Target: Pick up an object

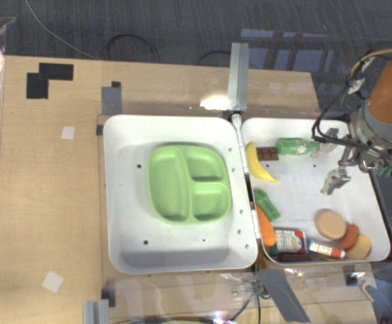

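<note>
The gripper (pixel 335 179) hung over bare floor in the right bin (pixel 297 201), holding nothing; how far it stood open could not be told. A round tan disc (pixel 330 224) lay just below it, a green bottle (pixel 295 146) up-left, a banana (pixel 258 164) further left. The left bin (pixel 118 201) held a green divided plate (pixel 187 183).

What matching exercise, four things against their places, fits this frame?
Things:
1. green divided plate
2. banana
3. green bottle
4. end effector

Places:
a. far side of the right bin, lying flat
b. above bare floor in the right bin
c. middle of the left bin
d. right bin, by the wall shared with the left bin

Pairs: 1-c, 2-d, 3-a, 4-b
</note>
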Robot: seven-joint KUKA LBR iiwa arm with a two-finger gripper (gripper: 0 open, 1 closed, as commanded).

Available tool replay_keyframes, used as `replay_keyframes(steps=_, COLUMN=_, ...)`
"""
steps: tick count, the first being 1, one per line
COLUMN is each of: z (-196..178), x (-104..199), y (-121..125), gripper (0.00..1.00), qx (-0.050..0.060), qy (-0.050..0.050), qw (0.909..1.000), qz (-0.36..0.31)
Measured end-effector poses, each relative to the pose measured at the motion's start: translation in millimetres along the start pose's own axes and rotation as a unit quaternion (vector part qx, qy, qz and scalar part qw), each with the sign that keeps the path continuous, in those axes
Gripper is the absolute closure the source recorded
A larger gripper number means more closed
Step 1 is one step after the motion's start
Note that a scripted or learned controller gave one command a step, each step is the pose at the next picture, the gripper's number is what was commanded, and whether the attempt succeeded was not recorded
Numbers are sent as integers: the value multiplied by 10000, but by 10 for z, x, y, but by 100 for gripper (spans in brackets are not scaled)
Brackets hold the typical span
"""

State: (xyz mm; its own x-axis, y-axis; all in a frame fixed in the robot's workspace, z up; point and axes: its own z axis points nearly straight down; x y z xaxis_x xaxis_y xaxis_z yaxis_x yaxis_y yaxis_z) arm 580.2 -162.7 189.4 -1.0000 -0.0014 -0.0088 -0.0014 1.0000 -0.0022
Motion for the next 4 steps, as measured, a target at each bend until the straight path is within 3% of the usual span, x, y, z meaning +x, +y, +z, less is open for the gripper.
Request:
replay_keyframes(steps=1, z=977, x=293, y=745, gripper=0, qx=-6, qy=-35, qw=9999, qz=-129)
replay_keyframes(steps=2, z=1002, x=-308, y=682, gripper=0, qx=-7, qy=-30, qw=10000, qz=-85)
replay_keyframes(steps=3, z=845, x=-358, y=695, gripper=100, qx=2, qy=-112, qw=9999, qz=-115)
replay_keyframes(steps=4, z=-800, x=-805, y=139, gripper=100, qx=16, qy=-65, qw=9945, qz=-1043)
